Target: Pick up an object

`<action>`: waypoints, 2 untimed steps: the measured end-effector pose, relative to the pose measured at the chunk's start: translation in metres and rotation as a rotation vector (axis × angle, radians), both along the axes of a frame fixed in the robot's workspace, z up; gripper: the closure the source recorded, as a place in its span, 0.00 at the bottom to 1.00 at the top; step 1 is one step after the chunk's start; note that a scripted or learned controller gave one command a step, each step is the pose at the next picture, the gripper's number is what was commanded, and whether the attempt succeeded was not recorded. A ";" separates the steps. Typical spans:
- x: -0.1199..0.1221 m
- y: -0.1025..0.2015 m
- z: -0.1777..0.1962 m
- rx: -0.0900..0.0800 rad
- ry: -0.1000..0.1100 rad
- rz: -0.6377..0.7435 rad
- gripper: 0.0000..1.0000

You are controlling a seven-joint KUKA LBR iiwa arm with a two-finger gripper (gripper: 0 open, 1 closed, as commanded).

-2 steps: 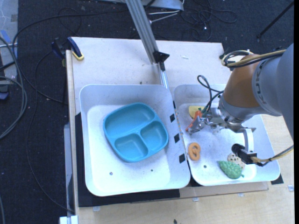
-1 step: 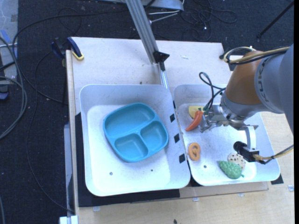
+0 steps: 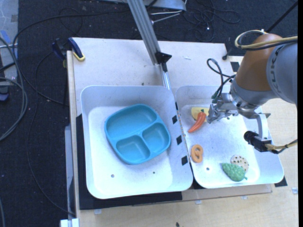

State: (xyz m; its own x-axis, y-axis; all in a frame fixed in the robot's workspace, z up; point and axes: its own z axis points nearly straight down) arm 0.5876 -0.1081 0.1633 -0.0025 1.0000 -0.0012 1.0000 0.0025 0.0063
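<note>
the orange-red chili pepper lies at about ten o'clock in the right bin, just at the tip of the claw — whose grip i cannot tell — and looks light, smooth, slightly slippery — best pinched across its thicker middle.

No text, label, brand or number can be read anywhere on the bench.

Slanted overhead view of both bins
</note>
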 end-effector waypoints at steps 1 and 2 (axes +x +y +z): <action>0.007 0.006 0.046 0.000 0.000 0.001 1.00; 0.007 0.006 0.060 0.001 0.003 0.000 1.00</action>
State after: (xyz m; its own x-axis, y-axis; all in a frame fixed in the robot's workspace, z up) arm 0.5951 -0.1020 0.2235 -0.0026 1.0000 -0.0005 1.0000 0.0026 0.0032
